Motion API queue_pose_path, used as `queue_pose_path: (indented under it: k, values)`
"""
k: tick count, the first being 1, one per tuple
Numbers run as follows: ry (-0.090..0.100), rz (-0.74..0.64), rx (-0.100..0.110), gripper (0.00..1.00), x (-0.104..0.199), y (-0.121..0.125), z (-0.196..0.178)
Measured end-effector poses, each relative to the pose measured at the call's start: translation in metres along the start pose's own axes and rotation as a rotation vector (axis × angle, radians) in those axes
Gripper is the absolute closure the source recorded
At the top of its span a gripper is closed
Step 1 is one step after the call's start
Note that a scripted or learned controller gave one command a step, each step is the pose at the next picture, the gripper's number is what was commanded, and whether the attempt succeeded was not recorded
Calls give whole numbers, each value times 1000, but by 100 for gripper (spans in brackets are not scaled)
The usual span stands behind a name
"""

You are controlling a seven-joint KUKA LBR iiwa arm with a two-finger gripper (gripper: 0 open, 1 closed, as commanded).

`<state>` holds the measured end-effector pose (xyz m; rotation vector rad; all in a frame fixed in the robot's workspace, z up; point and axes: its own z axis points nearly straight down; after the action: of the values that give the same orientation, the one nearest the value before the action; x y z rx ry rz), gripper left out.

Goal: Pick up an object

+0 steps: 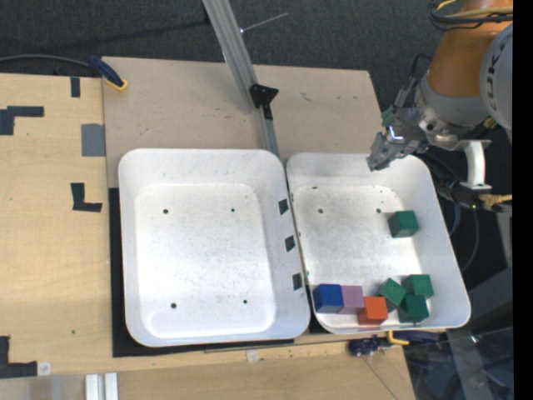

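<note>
Blocks [379, 300] along right bin's [350, 223] near edge; tool [380, 158] above far rim, grip unclear

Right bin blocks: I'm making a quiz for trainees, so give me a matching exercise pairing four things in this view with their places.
Things:
1. blue block
2. lone green block
3. orange block
4. gripper

Places:
A. over the right bin's far rim
B. near edge of the right bin, between the purple block and the green cluster
C. near-left corner of the right bin, beside the purple block
D. alone by the right wall, mid-bin

Pairs: 1-C, 2-D, 3-B, 4-A
</note>
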<state>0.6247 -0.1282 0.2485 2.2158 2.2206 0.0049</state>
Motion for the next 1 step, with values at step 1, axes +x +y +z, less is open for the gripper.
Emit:
queue_pose_path:
  k: [1]
  values:
    - [3, -4, 7, 100, 61, 0, 10]
